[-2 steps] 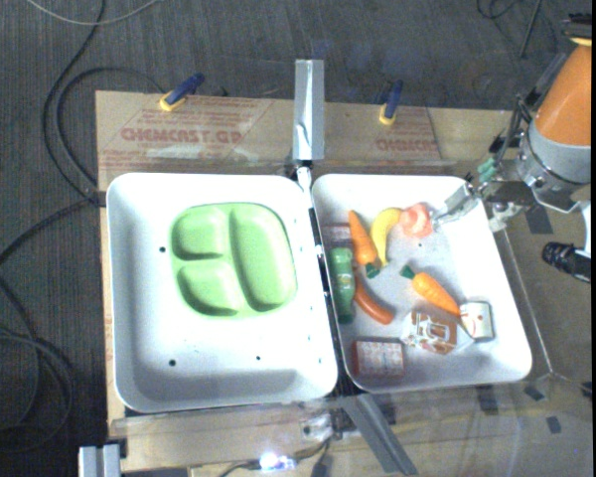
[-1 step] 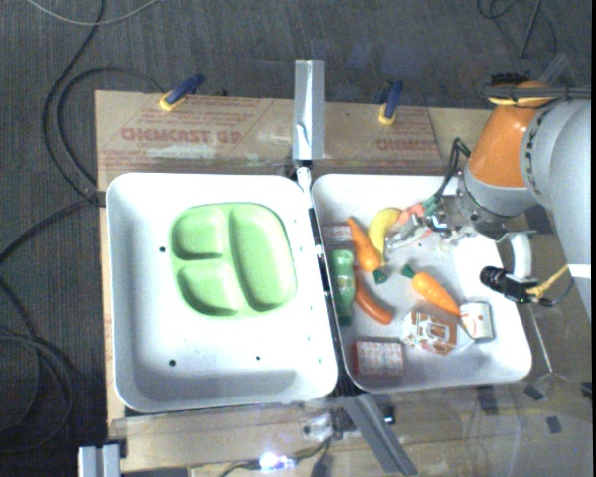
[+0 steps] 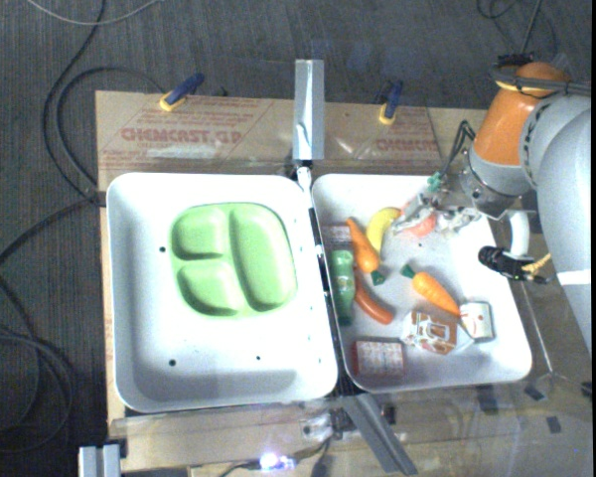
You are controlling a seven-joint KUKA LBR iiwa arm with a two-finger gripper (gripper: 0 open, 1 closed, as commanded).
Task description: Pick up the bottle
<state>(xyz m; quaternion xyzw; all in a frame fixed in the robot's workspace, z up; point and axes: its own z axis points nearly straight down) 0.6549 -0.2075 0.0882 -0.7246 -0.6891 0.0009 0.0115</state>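
A: Found the green bottle (image 3: pixel 341 284)?

B: Yes. Lay on its side in the right bin (image 3: pixel 497 361), tight along the left wall, lengthwise near to far. Smooth plastic by the look, lighter green at the far end, darker at the near end.

A: Crowded?

B: Very. Touched on its right by a glossy orange-red sausage (image 3: pixel 374 308), set at a slant. Just beyond that, a long tapered carrot (image 3: pixel 362 243), pointing far-left, with a curved yellow banana (image 3: pixel 382 226) beside it. Further right, a second carrot (image 3: pixel 435 288) with a green top. Near edge: a flat reddish packet (image 3: pixel 379 356), a crinkled brown-and-white wrapper (image 3: pixel 432 331) and a small white box (image 3: pixel 480 321).

A: And the gripper (image 3: pixel 435 210)?

B: Hung at the far right of that bin, over a small pink-and-white item (image 3: pixel 418 226), well apart from the bottle. Open or closed: could not tell. Nothing seen held. Above it, the orange band (image 3: pixel 503 127) and the grey arm (image 3: pixel 574 192).

A: Left side?

B: Left bin (image 3: pixel 139 351), white and shallow with rounded corners, carrying a green divided plate (image 3: pixel 233 258) of three moulded sections. Under both bins, a brown cardboard sheet (image 3: pixel 219 132), clipped at the far edge by two blue-and-yellow clamps (image 3: pixel 182 89). Between the bins at the far side, an upright metal bar (image 3: pixel 308 107).
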